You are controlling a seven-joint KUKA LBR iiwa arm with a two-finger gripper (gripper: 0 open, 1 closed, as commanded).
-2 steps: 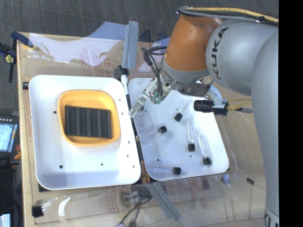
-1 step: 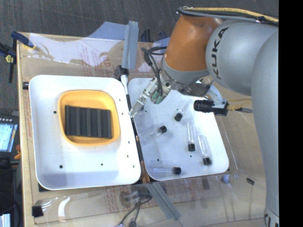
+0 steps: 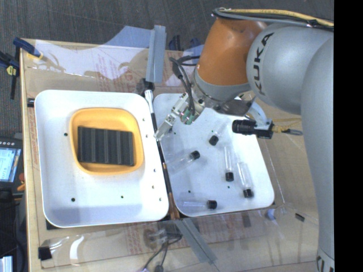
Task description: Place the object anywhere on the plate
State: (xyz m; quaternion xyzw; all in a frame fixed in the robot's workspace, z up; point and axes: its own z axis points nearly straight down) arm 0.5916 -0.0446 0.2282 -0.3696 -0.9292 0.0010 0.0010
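Camera view: two white bins sit side by side. A yellow plate lies in the left bin; about six clear vials lie scattered in the right bin, where the gripper hovers at the upper-left corner.

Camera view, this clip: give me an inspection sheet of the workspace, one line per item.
Surface: wooden bench bearing two white bins, left bin and right bin.
Job's things: yellow plate in the left bin, a dark ribbed insert on it; clear black-capped vials scattered in the right bin.
Clutter: a clear vial on the bench at the front left.
Claw: claw over the right bin's left edge; nothing seen held.
Cables: black cables near the wrist; cable at the front edge.
Surroundings: dark carpet; small screen at the left edge.
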